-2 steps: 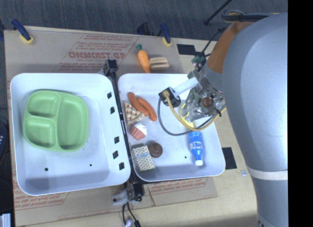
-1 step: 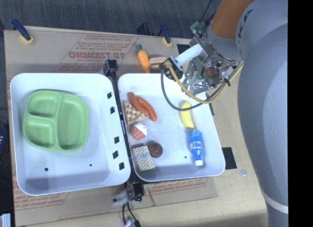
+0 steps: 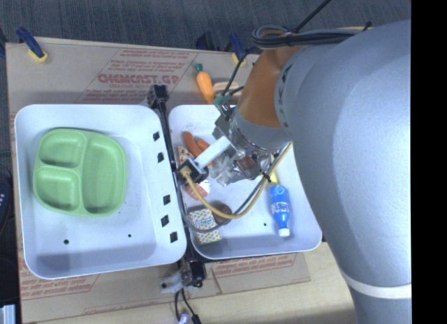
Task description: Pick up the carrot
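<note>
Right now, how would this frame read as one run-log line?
arm: over right bin | carrot: outside that bin, by its far rim, not held | left bin: green divided plate

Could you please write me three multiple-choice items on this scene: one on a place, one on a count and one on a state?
1. Where is the carrot? A on the plate; B in the right bin; C on the cardboard beyond that bin's far rim.
2. How many compartments has the green plate? A two; B three; C four.
3. How is the blue bottle placed? A upright; B standing on its cap; C lying on its side.
Answers: 1 C, it lies outside both bins; 2 B, one long and two small ones show; 3 C, it lies flat on the right bin's floor.
</note>
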Motion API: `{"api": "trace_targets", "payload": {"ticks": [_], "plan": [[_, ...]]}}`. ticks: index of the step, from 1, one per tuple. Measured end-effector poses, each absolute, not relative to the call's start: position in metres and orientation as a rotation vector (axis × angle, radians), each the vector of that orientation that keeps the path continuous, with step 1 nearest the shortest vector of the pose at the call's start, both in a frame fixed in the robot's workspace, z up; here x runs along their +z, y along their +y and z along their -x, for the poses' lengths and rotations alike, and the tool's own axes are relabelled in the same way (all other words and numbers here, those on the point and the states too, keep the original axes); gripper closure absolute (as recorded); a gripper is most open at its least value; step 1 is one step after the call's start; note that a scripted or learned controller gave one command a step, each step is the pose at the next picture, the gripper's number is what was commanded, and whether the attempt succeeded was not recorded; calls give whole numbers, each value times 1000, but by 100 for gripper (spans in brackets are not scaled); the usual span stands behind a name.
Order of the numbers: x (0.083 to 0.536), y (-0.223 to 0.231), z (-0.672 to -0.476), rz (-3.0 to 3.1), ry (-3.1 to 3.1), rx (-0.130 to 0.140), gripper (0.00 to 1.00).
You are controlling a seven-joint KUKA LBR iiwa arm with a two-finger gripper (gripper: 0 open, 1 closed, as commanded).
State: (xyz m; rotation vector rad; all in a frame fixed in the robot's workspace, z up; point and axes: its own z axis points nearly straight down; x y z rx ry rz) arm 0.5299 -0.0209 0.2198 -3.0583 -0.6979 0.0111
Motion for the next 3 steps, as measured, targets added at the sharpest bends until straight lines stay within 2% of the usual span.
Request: {"api": "trace_targets", "payload": {"ticks": [2, 3], "plan": [[240, -20, -531, 3050, -715, 21, 100], [279, 15, -568, 3103, -481, 5, 100]]}}
